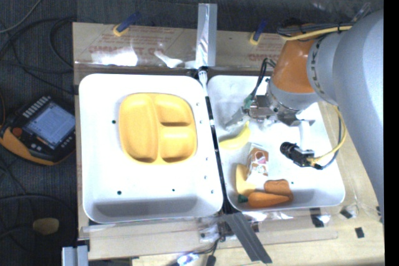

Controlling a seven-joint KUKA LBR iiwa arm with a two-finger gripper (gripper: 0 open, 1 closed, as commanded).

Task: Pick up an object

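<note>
Gripper [244,114], fingers apart and holding nothing, low over the right bin [333,196] near its left wall, with a pale yellow banana-like piece [235,137] just beneath and toward the front edge, its long axis running slantwise along that wall.

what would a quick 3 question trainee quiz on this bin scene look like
1. True or false: the yellow divided tray lies in the left bin.
2. Which bin is the gripper over? A. left B. right
3. Fill in: the orange carrot-like piece lies near the ____ edge of the right bin.

Key: 1 true; 2 B; 3 front (bottom in the camera view), just below the small white packet.
</note>
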